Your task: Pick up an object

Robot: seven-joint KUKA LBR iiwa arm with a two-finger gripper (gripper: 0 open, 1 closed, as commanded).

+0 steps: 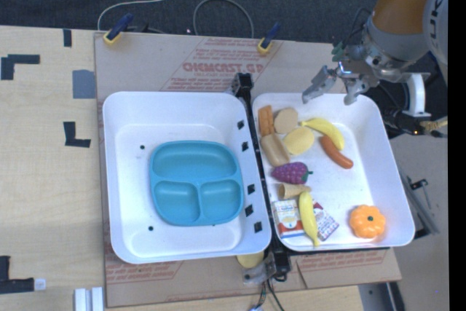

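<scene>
The gripper (336,86) hangs over the far rim of the right bin (386,156), its two fingers (316,89) spread apart with nothing between them. The grey arm (404,18) with its orange band comes in from the upper right.

Everything to pick sits in that right bin. Just below the gripper lies a yellow banana (325,129), and touching the banana's near side is an orange-red sausage (337,153). To the banana's left sit a tan round piece (286,119) and a pale yellow piece (299,140), with an orange stick (265,119) against the bin's left wall and a bread roll (274,149) just under it. Nearer the camera from the banana: purple grapes (290,172), then a second banana (308,216) lying across a small carton (288,219). An orange pumpkin (366,221) sits alone in the bin's near right corner.

Well left of the banana, the left bin (124,156) holds a blue divided plate (196,181).
</scene>
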